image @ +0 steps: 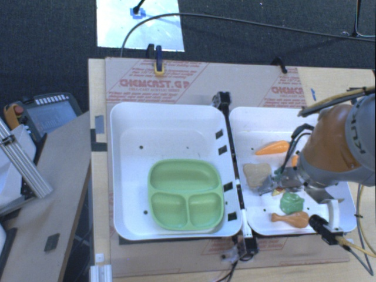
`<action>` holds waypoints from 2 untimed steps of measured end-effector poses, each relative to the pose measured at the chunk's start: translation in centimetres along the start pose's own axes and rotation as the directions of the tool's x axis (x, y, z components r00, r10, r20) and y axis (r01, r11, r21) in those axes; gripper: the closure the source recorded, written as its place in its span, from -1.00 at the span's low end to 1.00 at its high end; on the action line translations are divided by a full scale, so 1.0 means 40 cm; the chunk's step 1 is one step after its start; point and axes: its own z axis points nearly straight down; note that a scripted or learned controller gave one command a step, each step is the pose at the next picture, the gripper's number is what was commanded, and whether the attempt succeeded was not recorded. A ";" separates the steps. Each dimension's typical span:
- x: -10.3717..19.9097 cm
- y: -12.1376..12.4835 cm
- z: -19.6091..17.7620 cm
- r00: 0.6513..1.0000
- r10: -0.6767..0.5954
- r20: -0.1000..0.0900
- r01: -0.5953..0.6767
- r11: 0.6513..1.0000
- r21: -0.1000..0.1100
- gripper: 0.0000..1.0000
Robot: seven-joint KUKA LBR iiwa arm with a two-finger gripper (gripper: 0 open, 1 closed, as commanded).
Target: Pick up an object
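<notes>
Hand [275, 184] low in right shallow white bin [247, 125], w/ grey arm [338, 145] above it; can't tell how far open or if it holds anything. Tip sits by flat tan-grey stone-like piece [255, 174], just left of green crumpled lump [291, 203]. Orange carrot-shaped toy [272, 148] lies behind, tan drumstick-shaped toy [291, 218] in front.

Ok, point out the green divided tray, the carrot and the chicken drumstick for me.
green divided tray [185, 194]: camera view, on the ridge between its large compartment and the two small ones.
carrot [272, 148]: camera view, mid-length of the orange body.
chicken drumstick [292, 218]: camera view, on the thick meaty end.
</notes>
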 end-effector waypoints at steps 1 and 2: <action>-0.006 0.010 -0.039 1.000 0.002 0.005 -0.002 1.000 -0.014 1.00; -0.016 -0.004 -0.188 1.000 -0.003 -0.001 0.003 1.000 -0.002 1.00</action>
